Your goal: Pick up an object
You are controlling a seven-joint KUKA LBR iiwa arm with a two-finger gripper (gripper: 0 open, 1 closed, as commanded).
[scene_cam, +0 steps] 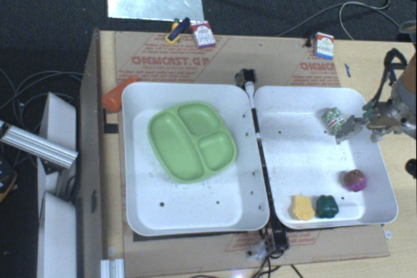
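My gripper [361, 131] reaches in from the right over the right bin [293, 159], near its far right side. It is open, with nothing between the fingers. A small green-and-white can [333, 118] lies just left of the left fingertip [345, 129], close to or touching it. Nearer the front lie a purple round object [354, 180], a yellow toy [301, 207] and a dark green toy [326, 206], the last two side by side at the front wall.
The left bin [163, 205] holds a light green divided plate [191, 141]. Small cartons [204, 34] [324, 45] stand on the cardboard behind the bins. An orange object [113, 97] sits at the left bin's far left corner.
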